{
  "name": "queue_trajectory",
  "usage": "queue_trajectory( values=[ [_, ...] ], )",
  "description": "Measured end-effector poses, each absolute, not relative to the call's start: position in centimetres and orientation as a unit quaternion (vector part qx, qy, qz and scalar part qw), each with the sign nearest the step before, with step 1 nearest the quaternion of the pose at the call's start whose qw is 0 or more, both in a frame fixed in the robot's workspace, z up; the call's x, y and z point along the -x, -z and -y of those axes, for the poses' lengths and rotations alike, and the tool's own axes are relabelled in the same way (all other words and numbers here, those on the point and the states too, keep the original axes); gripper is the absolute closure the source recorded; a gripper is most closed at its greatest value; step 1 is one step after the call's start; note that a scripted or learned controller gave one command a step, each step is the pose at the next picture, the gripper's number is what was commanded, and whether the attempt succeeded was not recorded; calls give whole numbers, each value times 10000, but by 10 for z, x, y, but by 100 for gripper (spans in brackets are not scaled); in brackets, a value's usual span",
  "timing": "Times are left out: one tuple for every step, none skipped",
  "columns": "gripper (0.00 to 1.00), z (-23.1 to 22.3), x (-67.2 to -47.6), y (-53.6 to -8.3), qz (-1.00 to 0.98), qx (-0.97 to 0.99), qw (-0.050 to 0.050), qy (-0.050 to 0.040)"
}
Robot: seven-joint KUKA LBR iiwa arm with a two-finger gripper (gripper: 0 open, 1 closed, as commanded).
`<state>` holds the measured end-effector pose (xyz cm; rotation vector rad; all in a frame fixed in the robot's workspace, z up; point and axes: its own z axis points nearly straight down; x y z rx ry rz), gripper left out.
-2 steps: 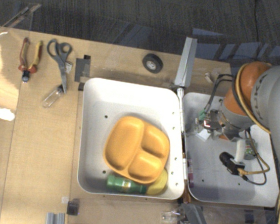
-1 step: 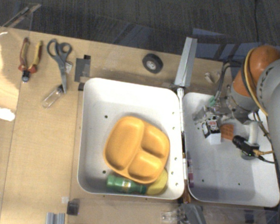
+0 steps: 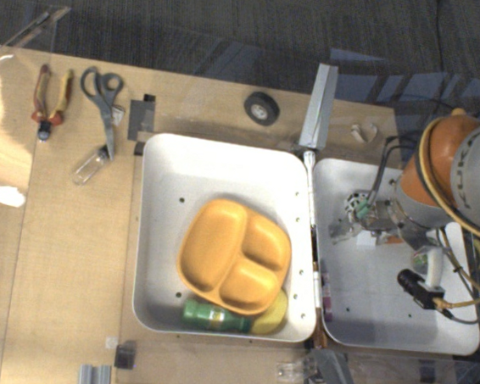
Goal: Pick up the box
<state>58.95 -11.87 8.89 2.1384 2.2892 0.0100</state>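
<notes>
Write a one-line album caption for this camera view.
Grey robot arm reaches over the right bin; a yellow divided tray fills the left bin.

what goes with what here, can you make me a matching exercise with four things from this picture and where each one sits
Things:
1. orange sectioned plastic tray
2. grey-handled metal scissors
3. black roll of tape
4. green cylindrical bottle

Places:
A. on the bare bench beyond the left bin's far edge
B. along the near wall of the left bin, partly under the tray
C. in the middle of the left bin
D. on the bench to the left of both bins, beside red-handled pliers

Pairs: 1-C, 2-D, 3-A, 4-B
</notes>
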Motion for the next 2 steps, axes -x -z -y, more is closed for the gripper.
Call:
queue_trajectory(
  values=[
    [0,127,-666,-86,-7212,-6928,26,-14],
    [0,121,-585,-89,-7674,-6411,49,-31]
  ],
)
